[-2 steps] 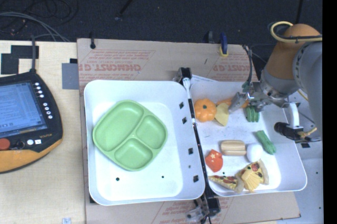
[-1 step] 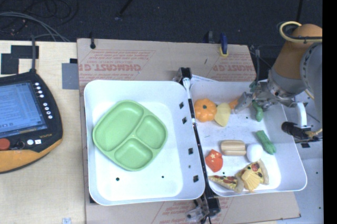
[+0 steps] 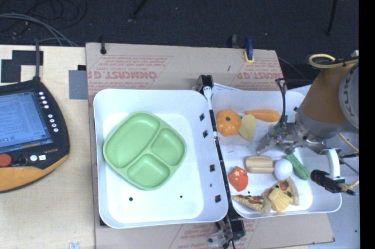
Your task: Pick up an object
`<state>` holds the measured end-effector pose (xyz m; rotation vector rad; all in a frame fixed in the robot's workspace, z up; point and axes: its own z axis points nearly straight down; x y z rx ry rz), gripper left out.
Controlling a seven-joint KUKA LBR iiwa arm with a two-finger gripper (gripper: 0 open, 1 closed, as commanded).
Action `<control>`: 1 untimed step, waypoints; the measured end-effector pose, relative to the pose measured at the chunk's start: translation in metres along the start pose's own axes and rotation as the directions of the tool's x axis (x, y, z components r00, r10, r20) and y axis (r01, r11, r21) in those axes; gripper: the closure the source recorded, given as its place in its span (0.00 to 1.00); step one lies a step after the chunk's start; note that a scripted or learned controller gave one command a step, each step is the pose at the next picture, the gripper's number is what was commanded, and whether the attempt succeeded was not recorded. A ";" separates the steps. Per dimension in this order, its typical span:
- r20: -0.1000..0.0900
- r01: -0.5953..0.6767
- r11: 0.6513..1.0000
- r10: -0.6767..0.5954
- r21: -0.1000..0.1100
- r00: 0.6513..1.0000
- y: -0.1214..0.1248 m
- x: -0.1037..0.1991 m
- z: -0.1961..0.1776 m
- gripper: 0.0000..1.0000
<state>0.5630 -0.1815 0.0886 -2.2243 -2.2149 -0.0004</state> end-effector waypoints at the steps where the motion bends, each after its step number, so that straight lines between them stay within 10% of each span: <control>1: 0.002 0.007 1.000 -0.007 -0.002 1.000 0.054 0.012 0.001 0.00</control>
